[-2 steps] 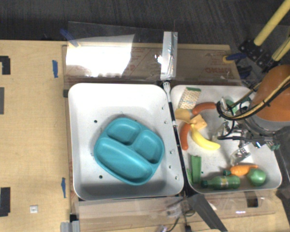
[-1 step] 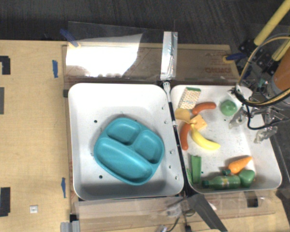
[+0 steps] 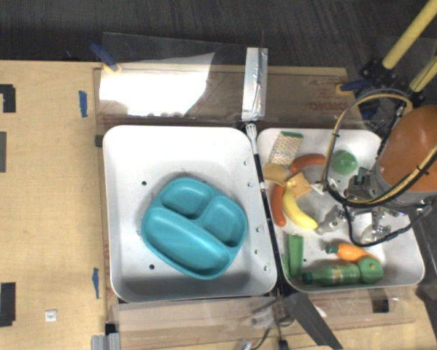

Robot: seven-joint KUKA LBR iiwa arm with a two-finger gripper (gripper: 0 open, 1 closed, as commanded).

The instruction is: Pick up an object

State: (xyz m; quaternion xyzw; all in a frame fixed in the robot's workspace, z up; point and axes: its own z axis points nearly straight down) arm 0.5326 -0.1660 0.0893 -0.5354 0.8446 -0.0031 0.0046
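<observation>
My gripper [image 3: 333, 221] hangs low over the middle of the right bin [image 3: 415, 265], below the arm's orange band [image 3: 415, 148] and its looped cables. It sits just right of a yellow banana [image 3: 298, 211] and above an orange carrot [image 3: 353, 252]. An orange-red sausage [image 3: 278, 204] lies left of the banana. Along the bin's front lie a green bottle [image 3: 333, 273], a green ball [image 3: 371, 270] and a green stick [image 3: 295, 254]. I see nothing lifted by the gripper.
The left bin [image 3: 123, 159] holds a teal divided plate [image 3: 195, 226]. At the back of the right bin are a patterned cracker box [image 3: 284, 150], a tan wedge [image 3: 276, 172], a red sausage [image 3: 309, 162] and a green round piece [image 3: 343, 162]. A metal divider [image 3: 254, 86] stands behind the bins.
</observation>
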